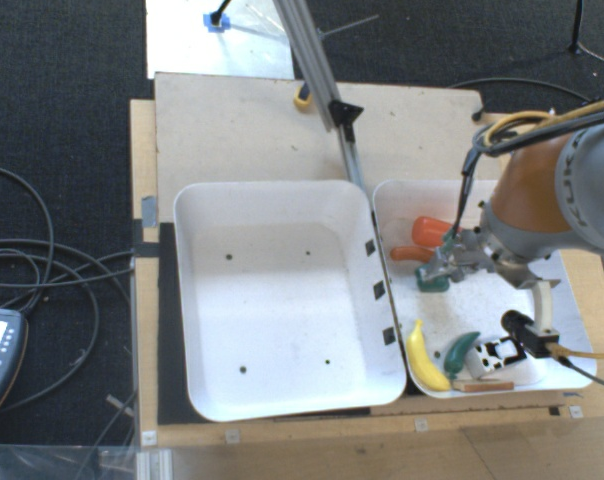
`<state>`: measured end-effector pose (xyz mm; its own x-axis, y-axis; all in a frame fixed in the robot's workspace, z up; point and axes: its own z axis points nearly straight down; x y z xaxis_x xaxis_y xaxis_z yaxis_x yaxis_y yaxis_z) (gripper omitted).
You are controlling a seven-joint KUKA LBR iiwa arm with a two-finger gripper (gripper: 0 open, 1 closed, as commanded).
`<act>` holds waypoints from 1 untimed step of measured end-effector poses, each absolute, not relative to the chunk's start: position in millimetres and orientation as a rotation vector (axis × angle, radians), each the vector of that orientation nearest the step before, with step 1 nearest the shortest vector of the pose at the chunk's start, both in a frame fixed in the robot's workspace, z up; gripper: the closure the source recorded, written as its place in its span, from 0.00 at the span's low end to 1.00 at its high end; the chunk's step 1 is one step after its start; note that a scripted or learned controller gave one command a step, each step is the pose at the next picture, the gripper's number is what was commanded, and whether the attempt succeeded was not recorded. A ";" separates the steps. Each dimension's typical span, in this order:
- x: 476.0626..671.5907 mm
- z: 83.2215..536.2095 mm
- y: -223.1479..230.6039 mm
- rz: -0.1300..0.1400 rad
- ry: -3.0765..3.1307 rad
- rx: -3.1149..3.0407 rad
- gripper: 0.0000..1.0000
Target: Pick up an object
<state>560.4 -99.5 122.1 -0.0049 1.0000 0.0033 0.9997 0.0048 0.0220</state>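
Down at the near edge of the right bin (572, 373), around five o'clock in the view, a yellow banana (425, 356) lies along the divider, with a dark green piece (460, 350) just beside it, a black-and-white item (497, 354) next along, and a thin brown stick (479, 386) at the rim. Moving up, the gripper (437, 273) is low in the bin near three o'clock, right over a small dark green object (431, 282); whether it is clenched or released, I cannot tell, and I can't see that object between anything. Just beyond it sits an orange object (431, 231) with a reddish piece (410, 254) touching its lower side. The left bin (197, 208) sits at nine o'clock, and the worktop (242, 128) runs on toward twelve. The danger, as I judge it: the gripper is crowded against the divider wall, so a lift may scrape it, or the small green piece may slip out, or the reddish neighbour gets nudged instead.
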 end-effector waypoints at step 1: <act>563.4 186.5 -97.2 0.008 2.223 2.210 1.00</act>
